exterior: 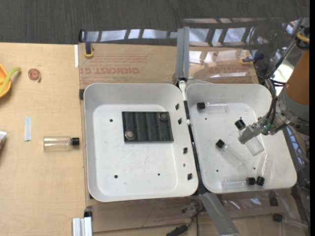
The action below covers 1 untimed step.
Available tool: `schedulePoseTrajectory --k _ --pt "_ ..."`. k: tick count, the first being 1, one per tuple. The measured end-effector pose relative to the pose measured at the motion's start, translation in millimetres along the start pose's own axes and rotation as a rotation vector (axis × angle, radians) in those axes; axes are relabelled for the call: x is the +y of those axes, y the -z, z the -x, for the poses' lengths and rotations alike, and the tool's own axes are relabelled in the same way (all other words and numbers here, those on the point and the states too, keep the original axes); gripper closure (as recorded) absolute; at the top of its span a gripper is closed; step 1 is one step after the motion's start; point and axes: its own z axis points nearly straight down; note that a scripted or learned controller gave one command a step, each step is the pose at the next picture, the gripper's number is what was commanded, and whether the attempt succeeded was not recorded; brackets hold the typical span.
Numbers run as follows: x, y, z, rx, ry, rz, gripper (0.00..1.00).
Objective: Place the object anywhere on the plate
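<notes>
Vials [255, 181] below jaws | jaws [247, 134] seem closed on a vial [254, 145] (clear, hard to confirm) | carry left, lower flat onto plate [147, 127]

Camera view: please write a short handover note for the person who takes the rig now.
Gripper: low in the right bin, over a clear vial; whether it grips the vial is unclear.
Other clear vials with black caps lie in that bin, one near its top and two at its bottom edge.
Dark plate: in the left bin, with two small round pieces on it.
Done: no vial on the plate yet.
Left: carry a vial to the plate.
</notes>
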Motion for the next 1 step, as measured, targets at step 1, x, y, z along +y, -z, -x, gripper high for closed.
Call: schedulePoseTrajectory --k 1 --pt "-2.1 -90.5 4.0 0.001 0.018 0.0 1.0"
